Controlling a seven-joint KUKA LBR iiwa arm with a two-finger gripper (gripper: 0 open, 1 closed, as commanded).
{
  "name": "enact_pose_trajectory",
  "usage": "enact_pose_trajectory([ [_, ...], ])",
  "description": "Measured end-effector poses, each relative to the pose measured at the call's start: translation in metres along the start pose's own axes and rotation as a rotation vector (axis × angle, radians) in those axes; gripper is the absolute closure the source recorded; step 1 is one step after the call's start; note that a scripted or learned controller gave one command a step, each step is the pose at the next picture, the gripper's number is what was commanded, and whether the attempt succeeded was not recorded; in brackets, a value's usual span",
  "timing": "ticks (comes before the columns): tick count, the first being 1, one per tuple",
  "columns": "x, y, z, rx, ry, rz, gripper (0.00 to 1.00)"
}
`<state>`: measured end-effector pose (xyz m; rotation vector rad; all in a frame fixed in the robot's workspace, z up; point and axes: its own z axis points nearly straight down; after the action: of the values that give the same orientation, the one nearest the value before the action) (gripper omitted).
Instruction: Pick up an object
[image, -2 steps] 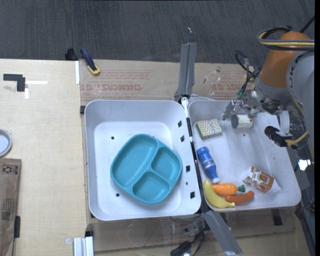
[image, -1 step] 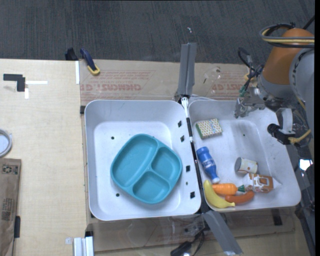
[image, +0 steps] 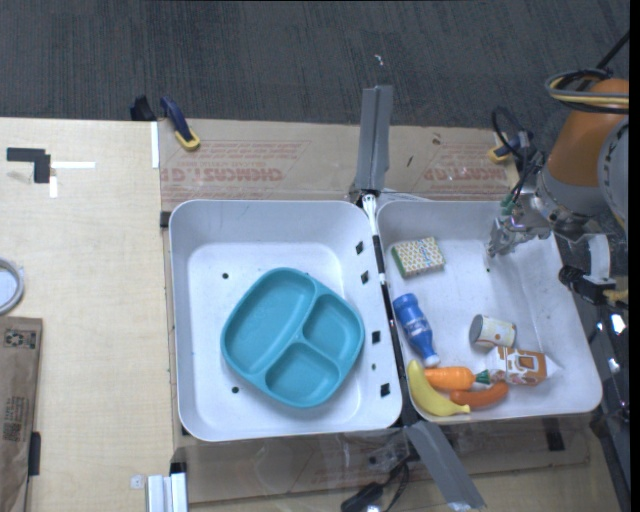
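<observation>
My gripper hangs over the far right corner of the right bin, with nothing seen between its fingers. Below it in that bin lie a green speckled sponge, a blue bottle, a small beige cup on its side, a small carton, an orange carrot, a yellow banana and an orange-red sausage-like piece. The gripper is well apart from all of them; the sponge lies to its left.
The left bin holds a blue divided plate. A grey divider post rises between the bins at the back. The arm's orange band sits at the right edge. Clamps mark the bench's back.
</observation>
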<state>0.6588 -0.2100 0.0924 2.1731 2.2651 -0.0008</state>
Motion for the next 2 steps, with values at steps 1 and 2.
enact_pose_trajectory([
  [1, 0.005, 0.001, 0.0, 0.003, 0.008, -0.005, 0.0],
  [2, 0.033, -0.014, 0.0, 0.002, 0.002, 0.149, 0.0],
])
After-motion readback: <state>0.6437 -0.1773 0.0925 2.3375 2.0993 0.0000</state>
